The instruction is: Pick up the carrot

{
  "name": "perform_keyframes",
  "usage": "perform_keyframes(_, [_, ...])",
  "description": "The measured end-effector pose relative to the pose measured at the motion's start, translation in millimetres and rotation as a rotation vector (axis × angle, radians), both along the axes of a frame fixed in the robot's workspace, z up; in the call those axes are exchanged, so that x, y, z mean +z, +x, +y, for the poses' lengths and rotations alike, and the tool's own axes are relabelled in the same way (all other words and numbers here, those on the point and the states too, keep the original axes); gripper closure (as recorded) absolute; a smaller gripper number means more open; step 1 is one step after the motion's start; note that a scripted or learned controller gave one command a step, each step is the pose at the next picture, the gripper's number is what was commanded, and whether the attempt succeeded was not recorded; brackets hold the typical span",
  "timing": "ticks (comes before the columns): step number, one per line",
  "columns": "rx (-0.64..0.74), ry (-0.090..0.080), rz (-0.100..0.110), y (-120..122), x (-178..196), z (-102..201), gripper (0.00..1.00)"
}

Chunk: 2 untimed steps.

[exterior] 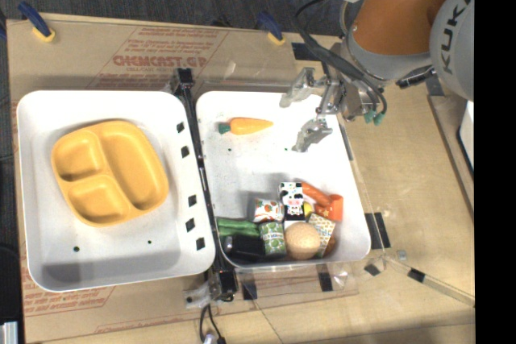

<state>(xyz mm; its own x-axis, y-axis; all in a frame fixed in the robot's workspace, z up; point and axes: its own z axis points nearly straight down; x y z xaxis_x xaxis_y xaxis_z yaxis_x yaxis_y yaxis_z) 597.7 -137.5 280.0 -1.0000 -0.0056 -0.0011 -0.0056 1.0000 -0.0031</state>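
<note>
Nearest us, at approx 6 o'clock in the right bin, we see a heap of toy food: small cartons, a beige ball, green pieces, something orange. Left bin holds a yellow divided tray.

Further back, the carrot lies flat at approx 11 o'clock of the right bin, alone, tip to 3 o'clock, green stub to 9.

We judge it light, stiff, likely smooth plastic, so it may slip; best taken across the thick middle, not the taper.

Beyond, at 2 o'clock, the tool hangs over the bin's far right, fingers apart, nothing between them, well apart from the carrot.

Heap items overlap; labels too small to read. Arm cut off at top right.
</note>
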Motion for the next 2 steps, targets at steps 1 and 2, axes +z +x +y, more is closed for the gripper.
perform_keyframes(1, [0.229, 0.007, 0.01, 44, -158, -7, 0.0])
perform_keyframes(2, [0.015, -0.002, -0.024, 62, -175, 12, 0.0])
